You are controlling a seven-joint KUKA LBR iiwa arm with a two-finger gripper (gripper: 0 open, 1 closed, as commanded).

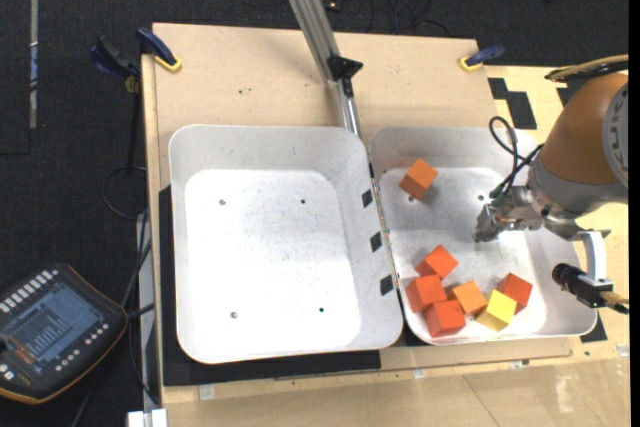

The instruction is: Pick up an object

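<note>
Two white bins side by side on a bench [260, 65]. Left bin [190, 215] bare. In the right bin [455, 150]: one orange cube [419, 178] apart near the top; lower down, clustered orange cubes [437, 290] and a yellow cube [499, 309]. Gripper [486, 227] low over the bin floor between them, fingers seemingly closed on nothing, though blurred.
</note>
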